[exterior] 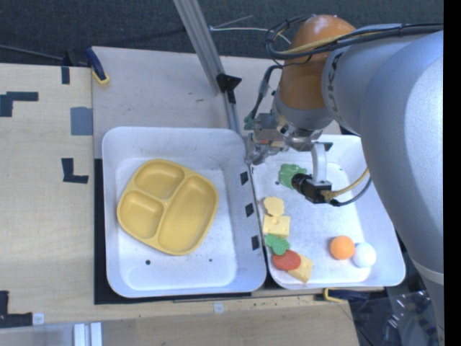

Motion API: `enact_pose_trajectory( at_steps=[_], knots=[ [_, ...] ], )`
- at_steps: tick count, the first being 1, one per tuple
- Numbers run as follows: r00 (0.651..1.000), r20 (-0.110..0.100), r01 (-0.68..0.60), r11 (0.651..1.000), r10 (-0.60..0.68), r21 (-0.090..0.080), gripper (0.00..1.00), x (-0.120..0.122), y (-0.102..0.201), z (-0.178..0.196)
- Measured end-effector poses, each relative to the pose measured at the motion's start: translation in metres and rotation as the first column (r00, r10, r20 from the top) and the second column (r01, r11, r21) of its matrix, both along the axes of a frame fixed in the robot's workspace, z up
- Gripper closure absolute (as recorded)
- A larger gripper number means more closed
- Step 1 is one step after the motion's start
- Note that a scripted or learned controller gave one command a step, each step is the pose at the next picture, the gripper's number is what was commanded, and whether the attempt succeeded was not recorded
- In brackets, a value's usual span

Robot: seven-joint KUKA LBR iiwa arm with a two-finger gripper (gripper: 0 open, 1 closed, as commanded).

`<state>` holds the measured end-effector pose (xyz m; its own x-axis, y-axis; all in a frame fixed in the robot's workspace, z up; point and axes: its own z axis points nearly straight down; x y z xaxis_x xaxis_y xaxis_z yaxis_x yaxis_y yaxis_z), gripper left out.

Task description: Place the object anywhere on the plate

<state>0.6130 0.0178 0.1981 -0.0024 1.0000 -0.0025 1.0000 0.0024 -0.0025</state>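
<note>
I see my pincer [253, 152] low over the right bin's [382, 265] left rim, its state I cannot tell, the yellow plate [168, 206] in the left bin [122, 265], toy foods [282, 245] clustered right.

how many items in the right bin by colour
yellow: 3
green: 2
red: 1
orange: 1
white: 1
total: 8, as far as the pile lets me tell
</note>
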Motion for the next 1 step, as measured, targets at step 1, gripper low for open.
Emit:
enact_pose_trajectory(
  at_steps=[1],
  knots=[
    [1.0,-0.001,0.0,1.0,0.0,-0.002,0.0,-0.0001,-0.0005,-0.0004]
  ],
)
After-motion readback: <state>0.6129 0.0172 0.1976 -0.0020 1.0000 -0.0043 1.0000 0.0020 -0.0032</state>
